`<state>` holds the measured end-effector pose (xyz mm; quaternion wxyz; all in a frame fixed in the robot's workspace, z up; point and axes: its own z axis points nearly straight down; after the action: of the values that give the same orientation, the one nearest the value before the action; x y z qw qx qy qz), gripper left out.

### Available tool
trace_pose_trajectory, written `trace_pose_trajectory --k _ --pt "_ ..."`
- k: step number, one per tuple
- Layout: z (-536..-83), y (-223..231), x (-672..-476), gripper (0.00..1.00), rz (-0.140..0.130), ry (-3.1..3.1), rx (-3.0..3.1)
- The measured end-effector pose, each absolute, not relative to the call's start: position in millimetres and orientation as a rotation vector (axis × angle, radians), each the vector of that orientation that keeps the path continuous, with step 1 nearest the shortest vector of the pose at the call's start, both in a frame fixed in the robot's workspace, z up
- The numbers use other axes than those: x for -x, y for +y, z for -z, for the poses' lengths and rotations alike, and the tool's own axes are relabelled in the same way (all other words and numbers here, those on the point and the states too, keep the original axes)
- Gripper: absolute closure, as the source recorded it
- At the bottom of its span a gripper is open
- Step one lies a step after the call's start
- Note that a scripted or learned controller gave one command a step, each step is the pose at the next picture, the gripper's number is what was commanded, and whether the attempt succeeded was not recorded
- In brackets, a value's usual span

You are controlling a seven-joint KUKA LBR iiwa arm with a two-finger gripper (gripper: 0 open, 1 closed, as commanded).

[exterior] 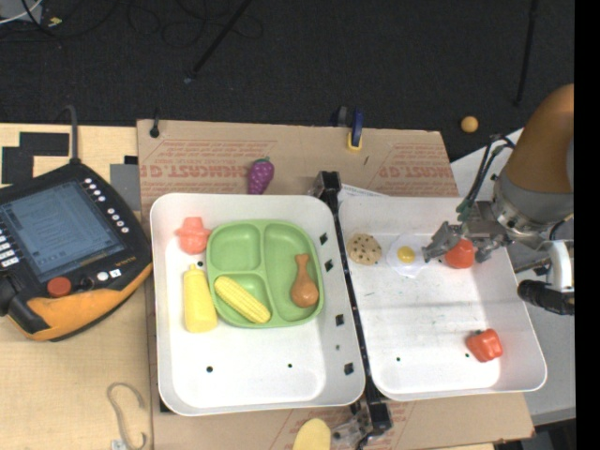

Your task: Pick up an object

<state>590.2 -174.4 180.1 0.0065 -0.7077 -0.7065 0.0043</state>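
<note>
My gripper (459,244) is low over the right bin (441,382), near its far right side. A small round red toy (459,255) sits between the fingers, which close against its two sides. Left of it lie a fried-egg toy (406,254) and a brown cookie (365,247). A red pepper toy (484,345) rests near the bin's front right corner.
The left bin (244,373) holds a green divided plate (246,249) with a corn cob (242,299) and a drumstick (303,282), plus a yellow bottle (198,298) and a pink toy (191,235). Purple grapes (261,174) lie behind the bins, a teach pendant (66,242) at the left.
</note>
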Motion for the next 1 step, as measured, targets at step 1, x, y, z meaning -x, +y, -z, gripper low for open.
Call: trace_pose_trajectory --k 1 --pt "-188.4 -174.9 -593.4 0.0 -0.001 -2.221 2.221"
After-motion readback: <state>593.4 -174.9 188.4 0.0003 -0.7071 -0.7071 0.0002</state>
